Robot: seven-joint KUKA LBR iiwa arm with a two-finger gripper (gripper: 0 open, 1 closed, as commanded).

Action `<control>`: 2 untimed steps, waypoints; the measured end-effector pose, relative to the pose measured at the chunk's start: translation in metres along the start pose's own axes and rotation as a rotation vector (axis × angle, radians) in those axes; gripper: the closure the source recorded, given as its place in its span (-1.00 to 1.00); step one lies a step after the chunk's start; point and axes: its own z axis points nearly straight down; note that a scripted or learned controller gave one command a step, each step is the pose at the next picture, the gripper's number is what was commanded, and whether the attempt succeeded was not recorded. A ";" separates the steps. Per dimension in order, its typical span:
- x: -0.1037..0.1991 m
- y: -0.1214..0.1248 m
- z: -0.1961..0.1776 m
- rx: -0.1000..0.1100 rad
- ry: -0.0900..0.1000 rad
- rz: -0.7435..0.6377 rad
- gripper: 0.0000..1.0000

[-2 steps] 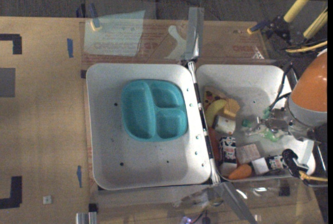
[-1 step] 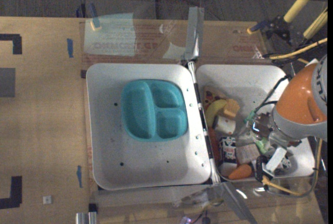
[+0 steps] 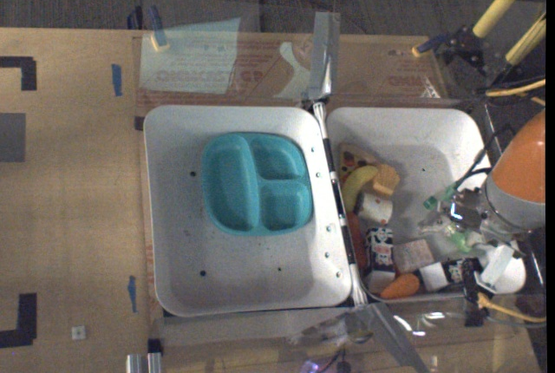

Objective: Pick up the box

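Clutter is crowding the left side of the right-hand shallow white plastic bin [image 3: 408, 130], and the task's thing, a small white carton-like box with black patches [image 3: 379, 245], is standing there close to the bin's left wall, toward the near end. A curved yellow banana-shaped piece [image 3: 358, 181] is lying farther back along the same wall, with a tan, bread-coloured chunk [image 3: 386, 179] touching its right end and a flat printed card with red and dark markings [image 3: 350, 160] poking out behind it. A short white cylinder [image 3: 375, 207] is sitting between the banana-shaped piece and the box. Just right of the box, a dull brownish-grey block [image 3: 414, 254] is resting on the bin floor, and an orange rounded piece [image 3: 401, 285] is lying in front of both, near the bin's front wall, with a small dark-and-white object [image 3: 438, 274] beside it that is too blurred to make out. The grey robot arm with its orange band [image 3: 525, 165] is reaching in from the right over that bin, and its two-finger gripper [image 3: 447, 224] is hanging above the bin floor to the right of the brownish-grey block, apart from the box. Whether the gripper is clenched or released cannot be told, as wires and glare are muddling it. The left-hand shallow white plastic bin [image 3: 173, 276] is holding a teal plastic plate divided into three compartments [image 3: 257, 182], lying flat toward the bin's far half. Both bins are sitting side by side on the pale wooden bench [image 3: 69, 215].
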 end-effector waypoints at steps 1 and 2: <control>0.000 0.000 0.000 0.000 0.000 0.000 -1.00; 0.004 -0.008 -0.068 0.015 0.002 -0.286 -1.00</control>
